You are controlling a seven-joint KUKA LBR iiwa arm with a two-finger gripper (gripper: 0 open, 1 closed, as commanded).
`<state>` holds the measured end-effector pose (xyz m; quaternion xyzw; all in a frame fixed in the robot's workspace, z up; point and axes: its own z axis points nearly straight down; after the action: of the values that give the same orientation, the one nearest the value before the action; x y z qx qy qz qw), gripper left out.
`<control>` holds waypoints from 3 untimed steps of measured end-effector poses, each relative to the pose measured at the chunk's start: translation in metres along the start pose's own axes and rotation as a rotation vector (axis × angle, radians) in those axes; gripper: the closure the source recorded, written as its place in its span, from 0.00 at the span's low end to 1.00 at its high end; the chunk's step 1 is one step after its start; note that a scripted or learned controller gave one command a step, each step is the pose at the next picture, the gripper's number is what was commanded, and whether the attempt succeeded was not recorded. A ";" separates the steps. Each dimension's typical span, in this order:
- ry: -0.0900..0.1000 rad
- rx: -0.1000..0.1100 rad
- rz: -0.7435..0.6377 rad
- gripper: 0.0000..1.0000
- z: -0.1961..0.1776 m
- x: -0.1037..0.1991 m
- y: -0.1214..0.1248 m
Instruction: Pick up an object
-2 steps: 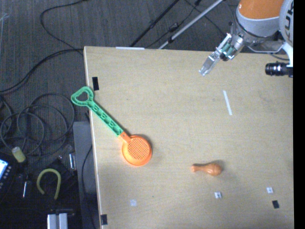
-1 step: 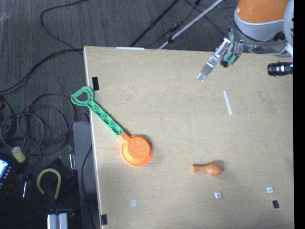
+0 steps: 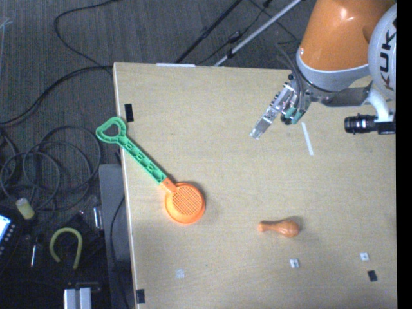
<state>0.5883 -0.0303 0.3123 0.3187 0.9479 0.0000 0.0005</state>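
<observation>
The gripper (image 3: pixel 261 129) is being held above the bench's upper middle, grasping nothing; whether it is released or clenched cannot be told. The green-handled orange strainer (image 3: pixel 158 176) is lying at the left: probably light, stiff plastic, best gripped across its slim handle. The small orange pear-shaped piece (image 3: pixel 281 227) is lying lower right, likely smooth and prone to rolling.

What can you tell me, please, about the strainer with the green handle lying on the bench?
The strainer looks plastic: a round orange mesh head joined to a long green perforated handle that ends in a hanging loop. It lies flat and diagonal, loop toward upper left and just past the left edge of the tan bench surface, head toward lower right. Nothing touches it.
</observation>
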 end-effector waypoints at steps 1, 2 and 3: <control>0.002 0.000 -0.151 1.00 0.129 -0.002 0.050; -0.001 -0.002 -0.056 1.00 -0.122 0.033 0.047; 0.000 0.000 -0.090 1.00 -0.064 0.059 0.093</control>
<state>0.5973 0.0801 0.3764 0.2755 0.9613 0.0000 0.0007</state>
